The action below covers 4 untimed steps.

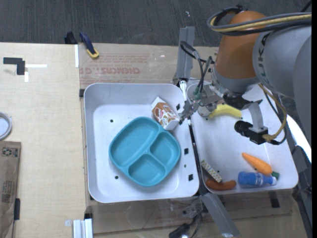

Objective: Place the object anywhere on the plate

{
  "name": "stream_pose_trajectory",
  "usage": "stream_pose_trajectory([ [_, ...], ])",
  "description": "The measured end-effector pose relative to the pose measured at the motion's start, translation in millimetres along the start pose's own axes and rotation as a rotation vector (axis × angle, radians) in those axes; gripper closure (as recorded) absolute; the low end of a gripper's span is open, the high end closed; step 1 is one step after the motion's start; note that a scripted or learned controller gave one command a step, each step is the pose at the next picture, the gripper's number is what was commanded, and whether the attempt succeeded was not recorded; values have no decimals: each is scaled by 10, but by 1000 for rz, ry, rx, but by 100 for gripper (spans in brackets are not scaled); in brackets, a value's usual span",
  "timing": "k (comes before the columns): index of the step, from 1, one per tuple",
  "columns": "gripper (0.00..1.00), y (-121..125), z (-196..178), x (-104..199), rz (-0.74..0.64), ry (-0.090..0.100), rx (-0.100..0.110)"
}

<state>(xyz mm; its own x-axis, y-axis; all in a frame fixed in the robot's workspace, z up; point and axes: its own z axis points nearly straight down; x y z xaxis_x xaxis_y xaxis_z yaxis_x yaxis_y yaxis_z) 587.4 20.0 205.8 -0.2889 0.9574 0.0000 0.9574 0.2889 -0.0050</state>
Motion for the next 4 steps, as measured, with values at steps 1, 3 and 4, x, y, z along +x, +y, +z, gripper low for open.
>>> stream_pose_trajectory([
  [1,100,1,-86,-10,-1,-1,1],
  [3,100,-75,-1187,578,-140,-2,-4],
  [4,100,-378,-1525,229,-85,-2,-4],
])
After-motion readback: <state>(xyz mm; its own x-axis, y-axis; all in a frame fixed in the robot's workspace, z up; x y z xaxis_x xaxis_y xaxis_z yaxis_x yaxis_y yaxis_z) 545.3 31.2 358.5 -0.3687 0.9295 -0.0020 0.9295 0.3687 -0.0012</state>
